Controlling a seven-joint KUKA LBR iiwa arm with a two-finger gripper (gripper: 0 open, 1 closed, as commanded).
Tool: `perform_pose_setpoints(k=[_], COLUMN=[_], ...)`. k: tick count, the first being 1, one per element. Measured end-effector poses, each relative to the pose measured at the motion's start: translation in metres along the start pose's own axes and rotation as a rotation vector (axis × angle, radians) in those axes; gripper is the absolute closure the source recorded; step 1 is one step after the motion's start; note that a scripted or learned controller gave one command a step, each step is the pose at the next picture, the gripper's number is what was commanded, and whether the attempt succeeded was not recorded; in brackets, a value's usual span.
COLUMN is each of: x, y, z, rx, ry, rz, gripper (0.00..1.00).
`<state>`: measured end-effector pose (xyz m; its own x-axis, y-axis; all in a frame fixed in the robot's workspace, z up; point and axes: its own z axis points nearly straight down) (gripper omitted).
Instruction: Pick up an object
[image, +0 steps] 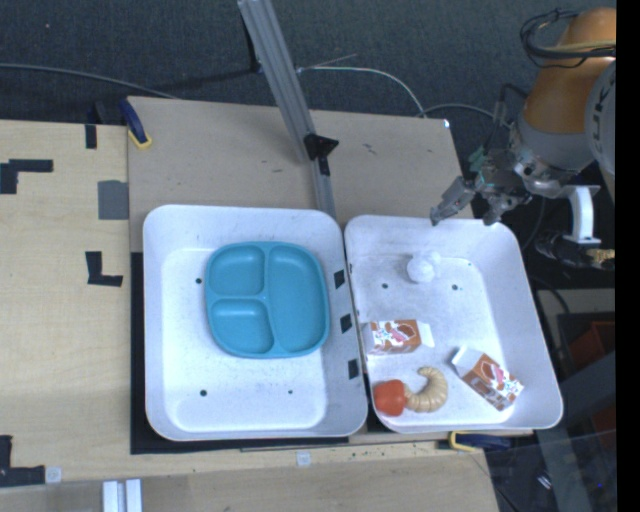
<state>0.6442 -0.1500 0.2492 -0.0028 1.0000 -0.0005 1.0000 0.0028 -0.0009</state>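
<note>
the grey two-finger gripper hangs with jaws spread and empty over the right white bin's far rim. the small white ball lies just below and left of them; it may roll away if nudged, while the croissant-shaped toy sits well below.

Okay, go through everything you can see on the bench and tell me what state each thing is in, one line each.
Claw: open, above the right bin's far rim, holding nothing.
Blue tray: flat in the left bin, compartments bare.
White ball: loose in the right bin.
Snack packet: lying flat.
Small carton: on its side.
Croissant: touching the tomato.
</note>
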Motion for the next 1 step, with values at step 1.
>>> perform_pose_setpoints(k=[1], x=[-0.0002], y=[-0.0001], z=[0.0], rx=[0.0], ry=[-0.001], rz=[0.0], gripper=[0.0])
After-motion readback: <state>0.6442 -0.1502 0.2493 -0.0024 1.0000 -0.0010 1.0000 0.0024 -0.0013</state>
